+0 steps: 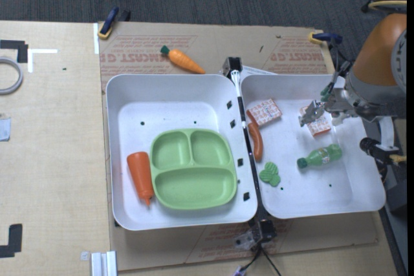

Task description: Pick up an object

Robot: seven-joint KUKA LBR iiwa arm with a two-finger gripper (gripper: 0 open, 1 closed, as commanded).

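Smooth white plastic bins on matt brown cardboard; glossy green plastic divided plate; translucent green plastic bottle.

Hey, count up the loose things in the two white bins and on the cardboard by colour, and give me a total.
Orange: 3, carrot on the cardboard, carrot in the left bin, sausage
Green: 3, divided plate, bottle, leafy piece
Red and white: 2, box, packet by the gripper
Total: 8
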